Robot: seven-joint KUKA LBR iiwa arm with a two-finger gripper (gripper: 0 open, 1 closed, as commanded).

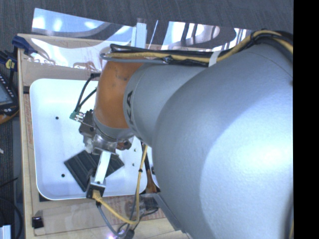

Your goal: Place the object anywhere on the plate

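Observation:
My arm reaches in from the right and covers most of the camera view. Its orange band [112,96] and wrist hang over the left white bin [47,133]. The gripper [98,151] points down into the near part of that bin. Right beneath it a dark, flat, square-cornered piece [79,169] lies on the bin floor. The piece shows on both sides of the gripper, and its middle is hidden. I cannot tell whether the gripper touches it.
The left bin's far and left floor is bare white with two small dark specks [56,117]. A wooden frame [60,210] runs round the bin. A shiny foil strip [75,26] lies behind it. The arm hides the right bin.

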